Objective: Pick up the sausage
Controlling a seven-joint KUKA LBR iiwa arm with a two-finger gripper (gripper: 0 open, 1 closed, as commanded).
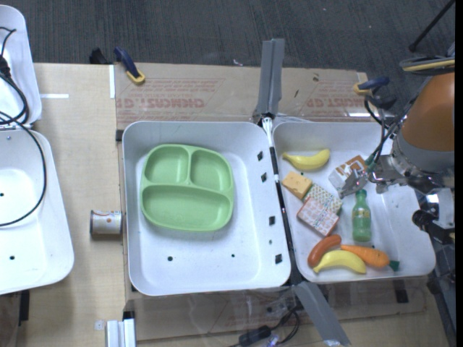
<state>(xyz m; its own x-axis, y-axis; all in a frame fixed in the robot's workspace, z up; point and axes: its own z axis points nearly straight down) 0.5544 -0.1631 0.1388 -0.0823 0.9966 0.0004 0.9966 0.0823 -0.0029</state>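
The grey metal tool [356,184] hangs over the right white bin [405,266], near the green bottle [361,217]; its state cannot be told. The reddish-orange sausage [323,249] lies by the bin's near edge, touching a yellow banana [340,262].

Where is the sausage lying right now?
The sausage lies in the right bin, near its front edge, tucked against the yellow banana and left of the carrot, just below the patterned box.
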